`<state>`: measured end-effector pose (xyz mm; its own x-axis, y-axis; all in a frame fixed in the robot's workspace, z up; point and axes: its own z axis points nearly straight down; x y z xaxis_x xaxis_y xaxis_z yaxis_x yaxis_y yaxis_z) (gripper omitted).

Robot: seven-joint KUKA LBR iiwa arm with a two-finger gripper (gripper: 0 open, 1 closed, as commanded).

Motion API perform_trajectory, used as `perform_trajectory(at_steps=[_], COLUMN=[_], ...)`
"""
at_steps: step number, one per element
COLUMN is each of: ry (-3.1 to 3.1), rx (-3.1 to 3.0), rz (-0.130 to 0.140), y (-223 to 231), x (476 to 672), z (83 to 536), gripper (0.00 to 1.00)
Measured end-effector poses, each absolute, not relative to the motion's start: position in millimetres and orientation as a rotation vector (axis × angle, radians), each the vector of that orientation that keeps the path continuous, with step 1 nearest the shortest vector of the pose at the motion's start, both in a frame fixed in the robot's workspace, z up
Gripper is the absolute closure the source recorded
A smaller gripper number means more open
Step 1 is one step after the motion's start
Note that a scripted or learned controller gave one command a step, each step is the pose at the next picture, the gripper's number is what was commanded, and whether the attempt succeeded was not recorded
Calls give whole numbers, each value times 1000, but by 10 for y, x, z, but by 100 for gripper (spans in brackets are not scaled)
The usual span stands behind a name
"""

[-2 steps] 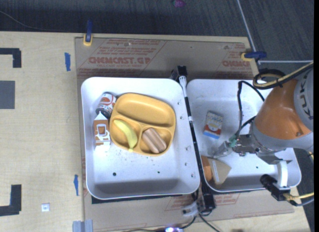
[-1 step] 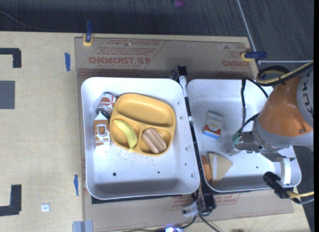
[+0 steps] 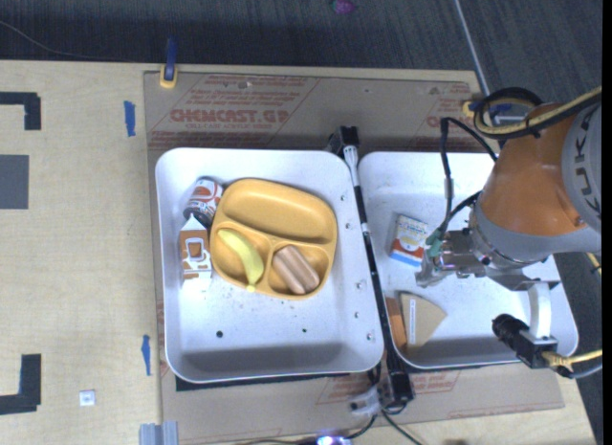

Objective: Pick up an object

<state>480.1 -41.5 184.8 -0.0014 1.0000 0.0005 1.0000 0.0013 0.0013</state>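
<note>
— We have the arm's gripper [image 3: 442, 266] low in the right bin [image 3: 478, 357], between the small carton [image 3: 409, 239] and the tan wedge [image 3: 426, 317]. Which do we take?

— Either; both lie just beside it. We could nudge the carton away, or scrape the bin floor, coming down off-centre.

— Is it clamped on anything?

— We cannot tell; the wrist hides that. The yellow tray [image 3: 273, 206] is in the left bin [image 3: 258, 357].

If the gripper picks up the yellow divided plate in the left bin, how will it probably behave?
The yellow divided plate looks like rigid molded plastic, so it should stay stiff. It is wide and shallow; lifted by one rim, it would likely tilt. The banana and hot dog in its compartments could then slide out.
</note>
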Motion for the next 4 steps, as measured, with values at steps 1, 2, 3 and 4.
perform_trajectory(at_steps=[1, 2, 3, 4], ry=[2222, 2221, 2219, 2222], rx=[2218, 2219, 2221, 2220], rz=[4, 3, 0, 1], y=[323, 319, -460, -907], x=[4802, 4802, 5253, 5414], z=[1971, 1971, 1847, 941], gripper=[100, 0, 0, 0])
